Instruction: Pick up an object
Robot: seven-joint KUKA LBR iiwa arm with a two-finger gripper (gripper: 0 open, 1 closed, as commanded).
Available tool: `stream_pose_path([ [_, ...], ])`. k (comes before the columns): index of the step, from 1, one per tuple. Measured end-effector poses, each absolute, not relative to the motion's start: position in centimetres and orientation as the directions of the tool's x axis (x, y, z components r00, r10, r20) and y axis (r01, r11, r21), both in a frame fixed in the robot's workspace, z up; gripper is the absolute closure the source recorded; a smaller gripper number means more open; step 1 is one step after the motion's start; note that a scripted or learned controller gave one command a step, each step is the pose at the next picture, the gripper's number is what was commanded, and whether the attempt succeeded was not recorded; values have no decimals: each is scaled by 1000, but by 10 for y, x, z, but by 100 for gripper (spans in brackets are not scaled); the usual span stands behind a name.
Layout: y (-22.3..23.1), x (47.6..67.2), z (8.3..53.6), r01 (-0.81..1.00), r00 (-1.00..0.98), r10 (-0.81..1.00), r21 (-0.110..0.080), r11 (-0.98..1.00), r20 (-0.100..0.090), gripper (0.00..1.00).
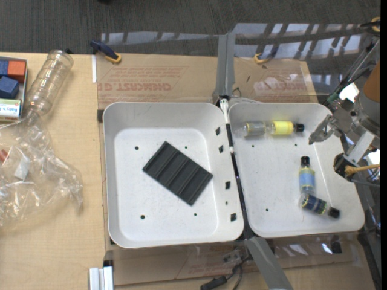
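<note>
Nearest the camera, the front rims of two white bins are seen side by side on the bench [60, 252]. In the left bin [121, 234] a dark ribbed slab [178, 173] lies flat and askew near the middle. In the right bin [266, 222] three small bottles are found: a yellow one [273, 127] lying along the far wall, a pale blue one [306, 177] toward the right side, and a dark one [319, 206] lying just in front of it, their ends close together. The hand [347, 141] is seen at the right bin's right rim, above the wall, apart from every bottle; nothing is seen between its fingers, and whether they are spread cannot be told.
</note>
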State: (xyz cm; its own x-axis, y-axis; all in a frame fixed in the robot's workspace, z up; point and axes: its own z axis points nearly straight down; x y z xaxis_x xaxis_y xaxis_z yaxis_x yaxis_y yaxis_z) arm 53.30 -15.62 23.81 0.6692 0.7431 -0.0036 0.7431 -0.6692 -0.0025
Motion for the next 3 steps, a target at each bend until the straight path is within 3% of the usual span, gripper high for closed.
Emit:
stream_pose_path([
  [1,-179,480,107,704,710,704,-6,-710,-3,0],
  [2,-135,527,90,746,666,746,-3,-666,-3,0],
  [3,-135,527,90,746,666,746,-4,-666,-3,0],
])
